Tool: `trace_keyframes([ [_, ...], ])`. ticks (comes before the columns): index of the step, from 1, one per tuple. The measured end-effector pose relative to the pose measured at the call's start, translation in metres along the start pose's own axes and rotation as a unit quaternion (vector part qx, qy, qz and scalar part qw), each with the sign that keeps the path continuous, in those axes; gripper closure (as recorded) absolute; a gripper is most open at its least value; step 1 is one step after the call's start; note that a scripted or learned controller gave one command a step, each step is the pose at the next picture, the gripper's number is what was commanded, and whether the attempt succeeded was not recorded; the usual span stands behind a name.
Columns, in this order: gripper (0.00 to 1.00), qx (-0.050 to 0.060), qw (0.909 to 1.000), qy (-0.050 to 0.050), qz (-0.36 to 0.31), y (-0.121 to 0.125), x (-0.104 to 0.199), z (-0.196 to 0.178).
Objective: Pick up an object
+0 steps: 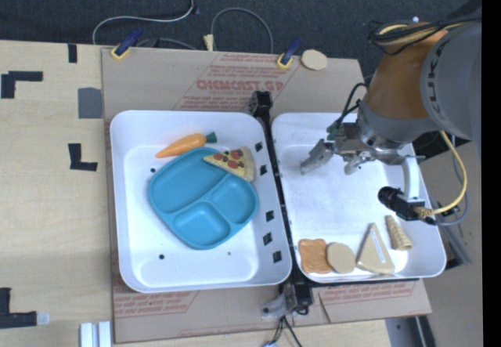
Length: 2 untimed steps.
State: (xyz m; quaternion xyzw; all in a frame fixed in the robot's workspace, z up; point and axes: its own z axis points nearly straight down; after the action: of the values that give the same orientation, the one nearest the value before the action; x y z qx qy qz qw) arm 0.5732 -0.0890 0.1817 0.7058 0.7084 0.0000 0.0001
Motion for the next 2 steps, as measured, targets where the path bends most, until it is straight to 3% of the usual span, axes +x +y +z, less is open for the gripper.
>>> trace_keyframes([
  [1, 0.00, -0.002, 1.0000, 0.000, -0.001, 0.074, 0.017, -0.003],
  [2, 0.00, 0.000, 1.0000, 0.000, 0.000, 0.096, 0.043, -0.002],
])
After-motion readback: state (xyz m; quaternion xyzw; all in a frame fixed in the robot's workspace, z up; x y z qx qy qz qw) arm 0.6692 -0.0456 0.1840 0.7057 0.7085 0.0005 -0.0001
